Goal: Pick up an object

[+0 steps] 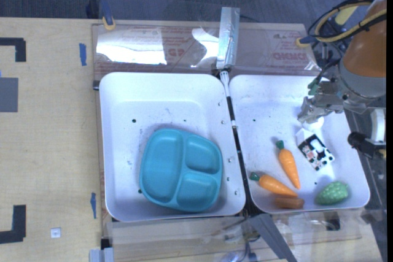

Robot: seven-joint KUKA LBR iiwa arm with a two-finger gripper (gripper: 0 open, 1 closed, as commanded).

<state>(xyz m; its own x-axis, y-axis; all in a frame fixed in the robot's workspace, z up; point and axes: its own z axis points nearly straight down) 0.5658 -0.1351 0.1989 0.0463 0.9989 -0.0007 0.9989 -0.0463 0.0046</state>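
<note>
Here we are over the right bin, and the hand hangs above its upper right part, the grey arm with its orange band reaching in from the right. Whether the hand is released or clenched, I cannot tell from this slant; nothing is seen held in it. Just below it lies a small black-and-white toy, the nearest candidate, lying apart from everything else. Lower down, one carrot stands nearly upright in the view, a second carrot lies across the bin's front, and a green speckled lump sits in the front right corner. Over in the left bin, a blue divided tray rests at a slight tilt. My call: go for the toy, since it has free space around it. Line the hand up squarely over its middle, come straight down, and close across its narrow side. The two carrots look close together, so a grab there risks nudging both. Watch the bin wall on the right, too.
</note>
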